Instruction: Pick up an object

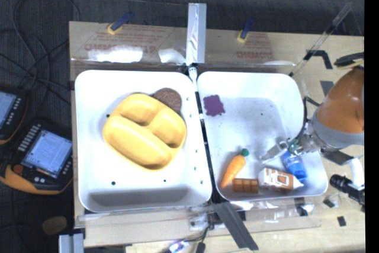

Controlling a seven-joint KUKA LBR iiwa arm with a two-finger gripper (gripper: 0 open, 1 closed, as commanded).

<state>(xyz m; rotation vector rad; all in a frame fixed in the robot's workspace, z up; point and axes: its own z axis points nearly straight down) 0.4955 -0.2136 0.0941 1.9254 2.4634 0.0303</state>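
Arm enters from the right; gripper [288, 148] sits low at the right bin's [260, 98] far-right wall, just above a small blue bottle-like object [295, 166]. Grasp state: cannot tell, since the arm body hides the tip. Candidate objects crowd the bin's near-right corner: the blue item touches a small white-and-orange carton [279, 179], with a brown chocolate-bar block [245, 185] and an orange toy carrot with green top [233, 170] just beside. A purple flat scrap [214, 105] lies well apart. The left bin [95, 186] holds a large yellow moulded plastic piece [145, 130] partly over a brown disc [168, 97]. Risks, judged: wall proximity may block one side of the grasp; crowding may cause a two-object pinch or a nudge-away; the rounded blue item may slip.
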